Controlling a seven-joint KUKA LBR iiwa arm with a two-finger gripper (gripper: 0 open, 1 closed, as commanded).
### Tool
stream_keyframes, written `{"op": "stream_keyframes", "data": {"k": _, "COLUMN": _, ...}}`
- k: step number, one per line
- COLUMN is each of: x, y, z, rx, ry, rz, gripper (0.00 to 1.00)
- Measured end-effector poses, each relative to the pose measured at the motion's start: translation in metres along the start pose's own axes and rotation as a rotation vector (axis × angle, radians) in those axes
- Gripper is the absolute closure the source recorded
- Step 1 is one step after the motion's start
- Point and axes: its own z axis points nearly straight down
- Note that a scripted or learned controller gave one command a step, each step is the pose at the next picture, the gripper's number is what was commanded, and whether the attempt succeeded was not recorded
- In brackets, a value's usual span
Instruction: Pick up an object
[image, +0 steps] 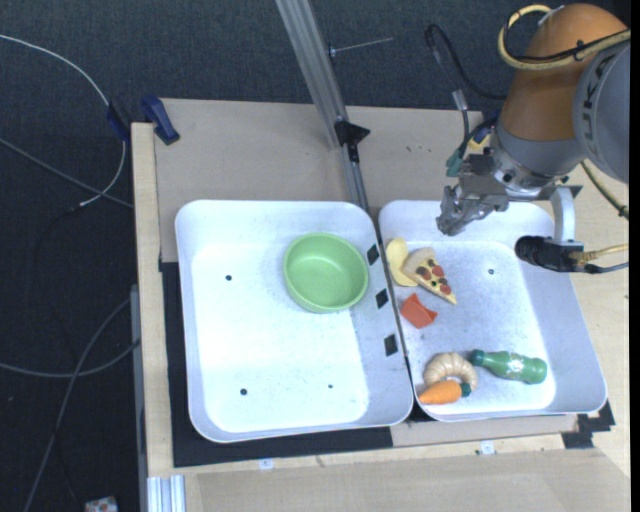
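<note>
While the gripper (458, 218) hangs over the far edge of the right bin (520, 290), nothing can be seen in it; whether it is spread or closed I cannot tell from this angle.

Candidates all lie in the right bin. Pizza slice (432, 275) sits nearest the gripper, touching a yellow piece (398, 262) on its left. Just below them, a small red piece (418, 314). Along the near edge: bread (447, 367) with a carrot (439, 394) against it, and a green bottle (510, 367) lying on its side just to their right. Left bin (250, 400) has a green bowl (325, 272) in its far half.

Judgement on handling: these look like toy play-food, so probably light, stiff, hollow plastic, smooth and somewhat slippery, not fragile.
- Pizza: thin and flat, low on the floor. Hard to get under; grip across the narrow width near the crust end, away from the yellow piece.
- Bottle: round, likely to roll or squirt out. Take it across the body at mid-length, perpendicular to its long axis.
- Carrot and bread: touching, so one may drag the other.
- Bowl: rim pinch is the only hold.

Pizza is closest; bottle offers the cleaner grasp.
</note>
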Motion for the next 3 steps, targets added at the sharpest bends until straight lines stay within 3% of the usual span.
{"op": "stream_keyframes", "data": {"k": 1, "x": 0.051, "y": -0.034, "z": -0.007, "rx": 0.002, "ry": 0.002, "rz": -0.002, "gripper": 1.0}}
{"op": "stream_keyframes", "data": {"k": 3, "x": 0.161, "y": -0.074, "z": -0.014, "rx": 0.006, "ry": -0.001, "rz": -0.002, "gripper": 1.0}}
